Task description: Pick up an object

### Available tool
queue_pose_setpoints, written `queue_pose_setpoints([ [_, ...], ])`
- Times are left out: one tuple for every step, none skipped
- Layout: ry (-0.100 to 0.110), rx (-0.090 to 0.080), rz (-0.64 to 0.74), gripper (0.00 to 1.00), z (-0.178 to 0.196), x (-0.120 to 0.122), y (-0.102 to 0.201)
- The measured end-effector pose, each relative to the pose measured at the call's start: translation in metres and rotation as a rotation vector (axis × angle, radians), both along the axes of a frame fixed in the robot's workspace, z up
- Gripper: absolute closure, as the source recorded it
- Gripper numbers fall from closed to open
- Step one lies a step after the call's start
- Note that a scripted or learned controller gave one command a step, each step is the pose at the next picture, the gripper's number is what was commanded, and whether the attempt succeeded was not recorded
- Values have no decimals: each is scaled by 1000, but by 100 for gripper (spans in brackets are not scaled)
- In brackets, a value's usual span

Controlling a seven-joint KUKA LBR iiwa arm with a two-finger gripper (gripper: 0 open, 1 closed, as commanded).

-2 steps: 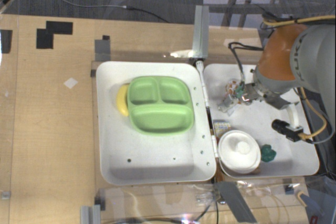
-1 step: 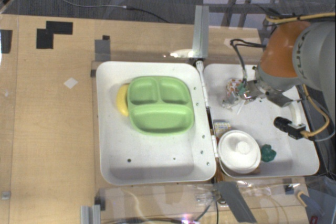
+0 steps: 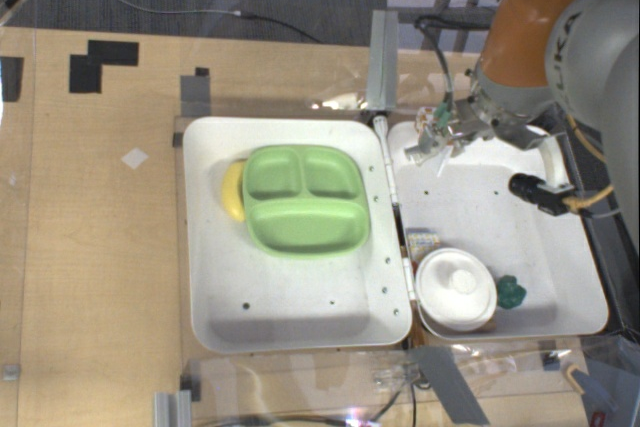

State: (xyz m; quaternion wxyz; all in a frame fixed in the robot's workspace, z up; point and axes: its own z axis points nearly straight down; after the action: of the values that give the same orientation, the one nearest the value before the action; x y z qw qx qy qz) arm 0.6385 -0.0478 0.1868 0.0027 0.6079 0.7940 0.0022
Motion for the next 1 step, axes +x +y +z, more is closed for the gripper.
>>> queue_pose_setpoints([
  [1,-2,90,100,25,7,-37],
])
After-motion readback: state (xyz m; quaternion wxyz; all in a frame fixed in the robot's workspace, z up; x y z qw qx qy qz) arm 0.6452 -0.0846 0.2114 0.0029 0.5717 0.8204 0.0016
